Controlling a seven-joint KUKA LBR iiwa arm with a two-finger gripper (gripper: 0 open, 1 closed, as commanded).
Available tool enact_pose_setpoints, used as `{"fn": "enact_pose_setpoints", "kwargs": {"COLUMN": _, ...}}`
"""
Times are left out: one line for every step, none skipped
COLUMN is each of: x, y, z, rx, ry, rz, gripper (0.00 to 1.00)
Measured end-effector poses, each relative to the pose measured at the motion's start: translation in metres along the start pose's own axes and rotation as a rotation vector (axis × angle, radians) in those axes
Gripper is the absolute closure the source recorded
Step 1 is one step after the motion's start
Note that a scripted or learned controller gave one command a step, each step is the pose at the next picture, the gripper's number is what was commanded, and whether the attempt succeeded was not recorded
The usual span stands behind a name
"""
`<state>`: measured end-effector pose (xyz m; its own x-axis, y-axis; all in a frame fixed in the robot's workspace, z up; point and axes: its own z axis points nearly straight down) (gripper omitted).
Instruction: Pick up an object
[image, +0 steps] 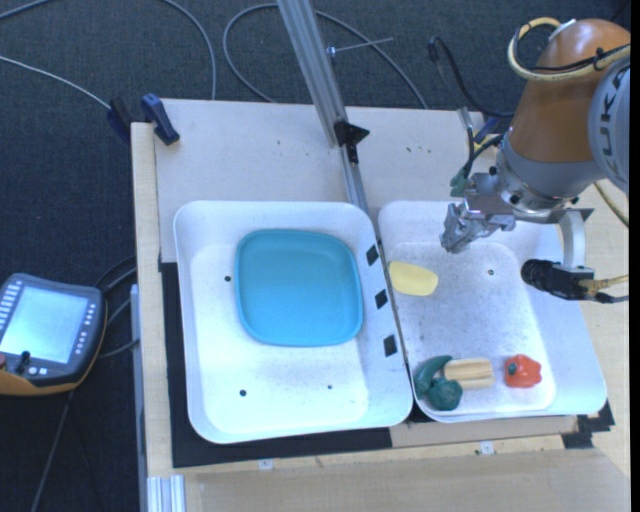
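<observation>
While judging from one slanted view, can place gripper (458, 238) over the far part of right bin (480, 310), above bare floor and close to the back wall. Cannot tell claw state, clenched or released: too small at this angle. Cannot make out anything in its grasp either. Judged early in the task: positioned inside the bin's outline, not yet down on any target, no pick done, whole grasp and lift left to do.

Count four candidates, all lying in right bin. Note yellow piece (413, 278) against the left wall, nearest to gripper yet clearly apart from it. Note green piece (438, 383), tan block (470, 372) and red piece (521, 371) in a row along the near wall, well apart from gripper. See green piece touching tan block, maybe overlapping it; see red piece just beside the block. Cannot tell which one targeted.

Around: left bin (300, 385) with blue plate (298, 286) in it, metal post (310, 60) slanting down to the divide between bins, blue clamp (160, 118) at the bench's back-left corner, pendant (45, 330) off the bench at left.

In the way, as a guess: wall tight beside yellow piece, awkward for closing around it; crowding of green piece and tan block, risk of nudging both. Otherwise bare floor between gripper and pieces
</observation>
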<state>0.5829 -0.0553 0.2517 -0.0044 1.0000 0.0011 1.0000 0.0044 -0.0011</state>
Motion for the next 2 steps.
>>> {"fn": "enact_pose_setpoints", "kwargs": {"x": 0.053, "y": 0.013, "z": -0.004, "rx": -0.002, "ry": 0.0, "rz": -0.001, "gripper": 1.0}}
{"fn": "enact_pose_setpoints", "kwargs": {"x": 0.106, "y": 0.02, "z": -0.007, "rx": -0.002, "ry": 0.0, "rz": 0.0, "gripper": 1.0}}
